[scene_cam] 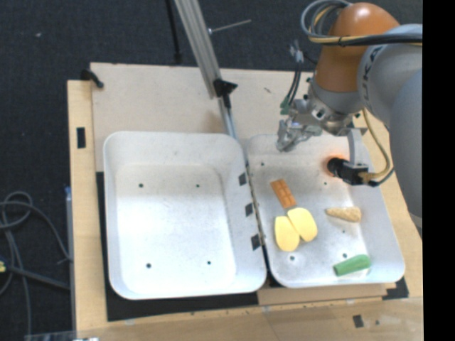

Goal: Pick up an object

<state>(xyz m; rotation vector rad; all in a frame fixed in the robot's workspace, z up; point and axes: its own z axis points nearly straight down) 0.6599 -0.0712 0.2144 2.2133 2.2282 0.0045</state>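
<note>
My gripper (pixel 286 142) hangs over the far left corner of the right bin (pixel 380 244), with nothing visible between its fingers. In that bin lie an orange-brown bar (pixel 282 192), two yellow pieces (pixel 296 229) side by side, a tan croissant-shaped piece (pixel 344 214) and a green piece (pixel 352 265) near the front edge. An orange thing (pixel 334 165) sits at the back right, partly behind a black cable. The bar is the closest item, a short way in front of the gripper.
The left bin (pixel 174 215) stands next to the right one. A slanted metal rail (pixel 202 48) crosses the back of the bench toward the bins' shared edge. Cables hang from the arm's wrist (pixel 341 69).
</note>
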